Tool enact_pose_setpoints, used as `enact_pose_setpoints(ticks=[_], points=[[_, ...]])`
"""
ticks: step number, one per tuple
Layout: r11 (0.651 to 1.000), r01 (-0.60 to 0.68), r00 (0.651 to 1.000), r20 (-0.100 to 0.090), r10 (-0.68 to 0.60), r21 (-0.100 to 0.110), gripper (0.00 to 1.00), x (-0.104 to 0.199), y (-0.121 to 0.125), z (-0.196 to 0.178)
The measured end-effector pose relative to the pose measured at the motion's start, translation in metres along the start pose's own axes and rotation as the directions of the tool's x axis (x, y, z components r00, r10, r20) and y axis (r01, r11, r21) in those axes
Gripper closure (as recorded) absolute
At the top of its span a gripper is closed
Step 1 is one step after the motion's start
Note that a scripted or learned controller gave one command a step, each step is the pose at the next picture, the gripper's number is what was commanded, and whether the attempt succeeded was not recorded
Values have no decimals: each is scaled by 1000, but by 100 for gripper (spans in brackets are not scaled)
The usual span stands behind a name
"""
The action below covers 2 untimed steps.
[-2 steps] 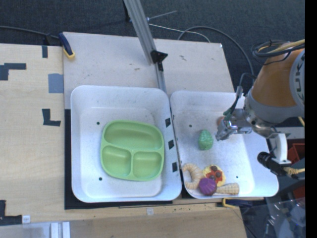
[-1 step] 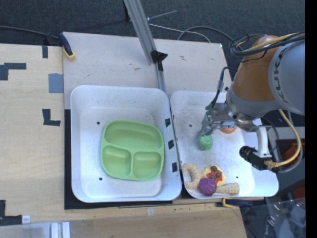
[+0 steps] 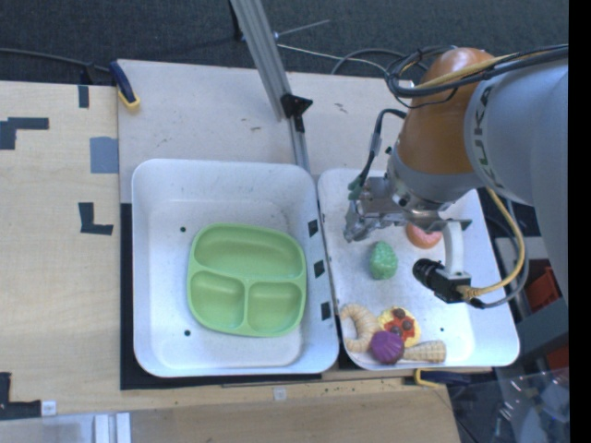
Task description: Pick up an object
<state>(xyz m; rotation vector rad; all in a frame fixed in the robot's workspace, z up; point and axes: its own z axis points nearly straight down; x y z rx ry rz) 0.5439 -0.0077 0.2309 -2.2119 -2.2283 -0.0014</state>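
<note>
Bins sit side by side on the counter as we look down from above: the left bin carries a green divided plate, lying flat near its middle, and the right bin carries a scatter of small toy foods.

From three o'clock the grey arm reaches in, its orange band above the wrist, and the gripper hangs over the right bin's upper left part, close to the wall shared by the two bins. We cannot tell whether its fingers are spread or closed, and we see nothing between them.

Just beside the gripper, at about four o'clock from it, a green knobbly object rests on the bin floor. A pinkish-red round object lies at three o'clock from the gripper, partly under the wrist hardware. At the bin's six o'clock edge we see a cluster touching one another: a purple object, a yellow piece with red spots, a tan curved piece and a pale cone-like piece.
</note>
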Motion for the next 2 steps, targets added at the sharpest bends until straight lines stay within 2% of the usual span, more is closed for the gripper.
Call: enact_pose_setpoints(ticks=[1,2], points=[[1000,0,1000,0,0,0,100,51,18,-6],[1000,0,1000,1,0,2,100,108,28,8]])
